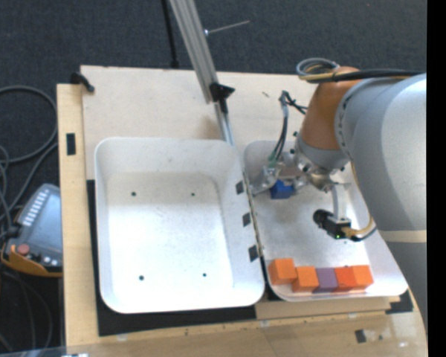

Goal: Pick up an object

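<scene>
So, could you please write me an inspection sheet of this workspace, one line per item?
Surface: wooden bench bearing left white plastic bin and right white plastic bin.
Job's things: row of orange and purple blocks along the right bin's near edge; small blue object by the gripper.
Clutter: nothing seen.
Grippers: gripper low in the right bin.
Cables: black cables on the floor, left.
Surroundings: handheld pendant; aluminium pole.
</scene>
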`<action>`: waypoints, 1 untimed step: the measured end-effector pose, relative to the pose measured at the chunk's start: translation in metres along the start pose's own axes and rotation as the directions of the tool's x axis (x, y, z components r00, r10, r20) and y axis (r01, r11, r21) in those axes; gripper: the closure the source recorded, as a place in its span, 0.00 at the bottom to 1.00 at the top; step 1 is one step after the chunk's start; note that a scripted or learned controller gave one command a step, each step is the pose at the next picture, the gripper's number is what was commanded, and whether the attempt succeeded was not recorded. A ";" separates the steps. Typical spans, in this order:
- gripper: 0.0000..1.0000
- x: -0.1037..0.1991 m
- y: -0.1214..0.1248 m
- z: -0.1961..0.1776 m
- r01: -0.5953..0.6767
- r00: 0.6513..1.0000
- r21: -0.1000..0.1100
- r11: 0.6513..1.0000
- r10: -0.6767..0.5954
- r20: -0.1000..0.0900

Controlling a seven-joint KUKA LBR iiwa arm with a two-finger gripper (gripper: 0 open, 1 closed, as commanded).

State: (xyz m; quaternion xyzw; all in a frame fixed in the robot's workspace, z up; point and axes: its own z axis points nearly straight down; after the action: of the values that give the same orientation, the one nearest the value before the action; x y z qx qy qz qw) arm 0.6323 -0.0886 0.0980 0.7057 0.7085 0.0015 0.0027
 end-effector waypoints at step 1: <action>1.00 -0.002 -0.001 -0.011 0.007 1.000 0.003 1.000 -0.007 0.002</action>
State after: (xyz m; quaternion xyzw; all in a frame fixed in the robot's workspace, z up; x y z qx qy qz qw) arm 0.6308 -0.0905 0.1087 0.7034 0.7108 -0.0005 0.0024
